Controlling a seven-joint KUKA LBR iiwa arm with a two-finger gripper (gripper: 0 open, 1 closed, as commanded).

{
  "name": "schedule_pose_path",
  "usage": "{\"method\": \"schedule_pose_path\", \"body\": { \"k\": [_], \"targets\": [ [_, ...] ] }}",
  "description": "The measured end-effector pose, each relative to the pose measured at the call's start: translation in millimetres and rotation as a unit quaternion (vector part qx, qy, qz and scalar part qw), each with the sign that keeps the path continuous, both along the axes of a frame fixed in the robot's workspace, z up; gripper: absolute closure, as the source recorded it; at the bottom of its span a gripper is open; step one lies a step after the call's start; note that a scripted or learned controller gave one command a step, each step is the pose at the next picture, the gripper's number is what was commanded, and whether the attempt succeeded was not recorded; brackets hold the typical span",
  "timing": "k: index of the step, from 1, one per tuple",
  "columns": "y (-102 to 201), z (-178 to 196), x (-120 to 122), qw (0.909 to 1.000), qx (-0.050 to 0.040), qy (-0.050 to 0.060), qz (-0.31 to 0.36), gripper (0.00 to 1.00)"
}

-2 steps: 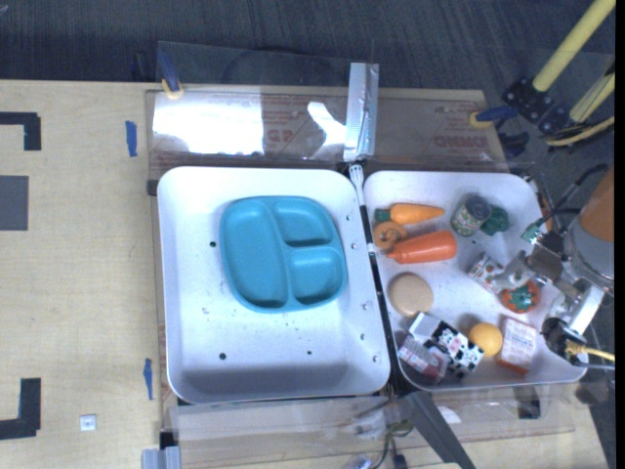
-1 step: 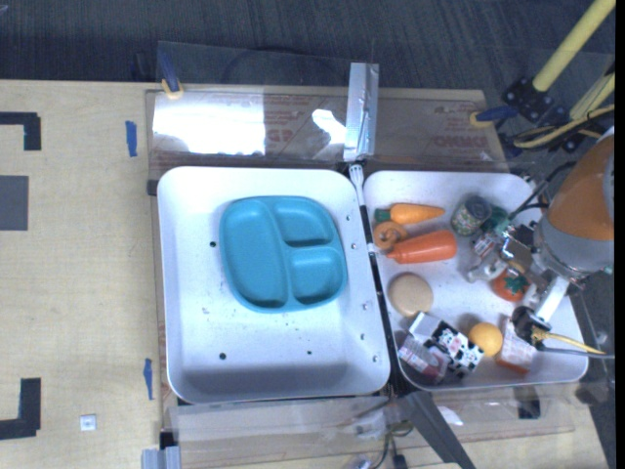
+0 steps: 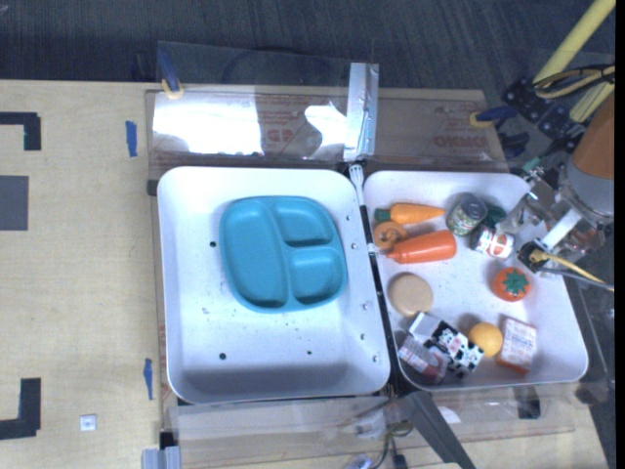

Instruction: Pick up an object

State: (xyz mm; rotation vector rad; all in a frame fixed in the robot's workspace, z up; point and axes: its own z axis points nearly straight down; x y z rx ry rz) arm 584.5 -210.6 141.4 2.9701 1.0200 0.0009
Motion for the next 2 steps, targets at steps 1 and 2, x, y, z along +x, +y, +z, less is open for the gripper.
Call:
{"method": "schedule_pose_path", "body": {
  "k": [1, 2],
  "targets": [
    [0.7, 9.3, 0.2, 1.0000, -0.0005, 0.001, 0.001, 1.00],
    [1.5, 8.6, 0.1, 1.0000, -0.0003, 0.002, 0.002, 0.00]
  ]
}}
